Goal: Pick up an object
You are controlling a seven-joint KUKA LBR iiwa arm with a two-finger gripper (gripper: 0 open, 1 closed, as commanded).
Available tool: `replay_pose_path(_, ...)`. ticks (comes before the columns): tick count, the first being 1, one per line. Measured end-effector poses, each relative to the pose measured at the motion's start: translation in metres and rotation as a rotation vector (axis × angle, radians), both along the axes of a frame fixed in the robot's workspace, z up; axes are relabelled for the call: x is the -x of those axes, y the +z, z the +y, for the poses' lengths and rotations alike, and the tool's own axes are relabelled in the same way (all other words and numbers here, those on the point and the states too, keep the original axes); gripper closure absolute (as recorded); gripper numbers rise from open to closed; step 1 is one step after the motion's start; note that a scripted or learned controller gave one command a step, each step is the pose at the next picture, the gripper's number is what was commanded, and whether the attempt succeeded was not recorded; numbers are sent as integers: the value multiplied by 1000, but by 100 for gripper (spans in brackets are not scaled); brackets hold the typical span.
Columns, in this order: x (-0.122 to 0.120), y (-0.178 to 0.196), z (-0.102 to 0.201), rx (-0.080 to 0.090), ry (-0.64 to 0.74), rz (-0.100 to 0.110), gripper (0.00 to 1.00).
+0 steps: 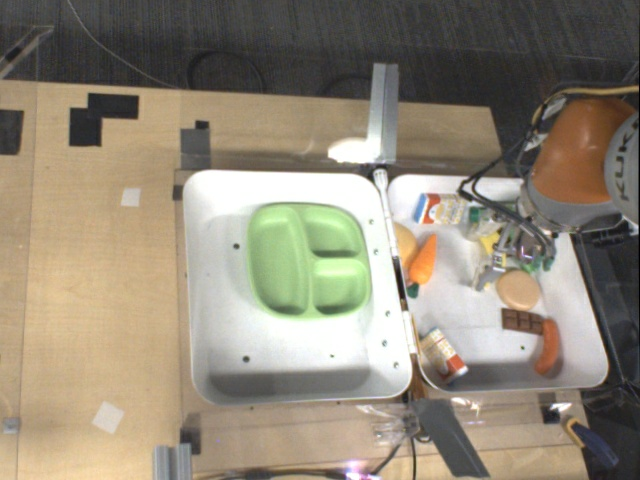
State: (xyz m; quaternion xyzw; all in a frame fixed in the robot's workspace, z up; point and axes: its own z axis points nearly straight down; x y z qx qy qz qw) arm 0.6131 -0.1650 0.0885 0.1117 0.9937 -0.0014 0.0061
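Fingers of the gripper [497, 265] are hanging low in the right bin [590, 353], pointing down just beside the round tan disc [519, 290]; whether they are spread or pressed together I cannot tell, since the wrist hardware is blurring their tips, and nothing is showing between them. Judging from this, the pick is not yet made. To do it well, the arm should be centring over one item with free space on both sides before closing; the disc is lying nearest, with the chocolate bar [523, 320] and the sausage [548, 348] farther toward the front. An orange carrot [424, 258] is sitting by the dividing wall, well apart. The left bin [215, 368] is carrying a green tray [305, 258]
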Motion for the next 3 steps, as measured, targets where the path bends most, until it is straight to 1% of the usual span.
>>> replay_pose_path(1,54,1,19,-3,-106,-3,0)
replay_pose_path(2,0,0,41,-6,-152,-2,0)
replay_pose_path(3,38,1,56,-6,-236,-3,0)
